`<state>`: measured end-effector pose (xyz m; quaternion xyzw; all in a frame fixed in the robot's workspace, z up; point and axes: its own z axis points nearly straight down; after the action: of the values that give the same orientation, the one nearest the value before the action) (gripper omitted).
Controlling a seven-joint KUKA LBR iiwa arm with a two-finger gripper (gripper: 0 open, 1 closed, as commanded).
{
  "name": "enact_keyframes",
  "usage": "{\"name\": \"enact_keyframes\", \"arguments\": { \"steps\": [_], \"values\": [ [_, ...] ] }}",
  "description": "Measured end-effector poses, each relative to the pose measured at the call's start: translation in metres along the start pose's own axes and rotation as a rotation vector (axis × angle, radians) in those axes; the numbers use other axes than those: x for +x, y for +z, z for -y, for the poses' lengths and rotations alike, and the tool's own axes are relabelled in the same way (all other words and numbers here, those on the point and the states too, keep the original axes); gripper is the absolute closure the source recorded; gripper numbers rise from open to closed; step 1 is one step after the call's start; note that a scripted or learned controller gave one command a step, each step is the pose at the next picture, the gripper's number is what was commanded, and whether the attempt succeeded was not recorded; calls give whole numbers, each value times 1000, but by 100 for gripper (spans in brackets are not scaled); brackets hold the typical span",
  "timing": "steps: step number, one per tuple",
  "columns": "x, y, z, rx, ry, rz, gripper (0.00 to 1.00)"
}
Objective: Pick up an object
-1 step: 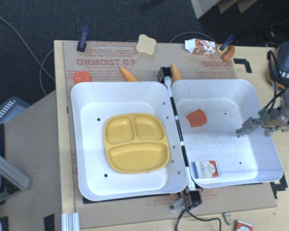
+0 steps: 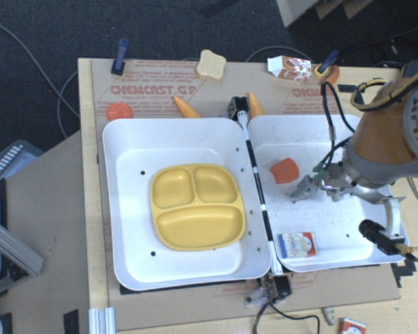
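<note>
**Arm Hovers Beside Red Block in Right Bin**

Dark carpet surrounds the brown bench [image 2: 90, 186] I am watching from the overhead camera. From my remote station, the red block [image 2: 285, 170] lies on the floor of the right bin [image 2: 334, 127], toward its 9 o'clock side. Just at the block's 4 o'clock sits the gripper [image 2: 308, 188], fingers spread apart with nothing between them and clear of the block. At the bin's 6 o'clock edge lies a small printed packet [image 2: 297, 244]. The grey arm [image 2: 386, 145] enters from 3 o'clock. In the left bin [image 2: 125, 145] rests a yellow divided tray [image 2: 197, 207]. On the bench at 12 o'clock I see a slice of toy bread [image 2: 211, 64], a small carton [image 2: 290, 67] and two orange carrot pieces [image 2: 186, 107].
</note>
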<state>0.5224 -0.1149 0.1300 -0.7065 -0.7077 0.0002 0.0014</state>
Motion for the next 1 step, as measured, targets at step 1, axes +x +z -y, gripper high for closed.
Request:
{"name": "enact_keyframes", "arguments": {
  "steps": [1],
  "values": [
    [18,46,-75,-3,1,2,0]
  ]
}}
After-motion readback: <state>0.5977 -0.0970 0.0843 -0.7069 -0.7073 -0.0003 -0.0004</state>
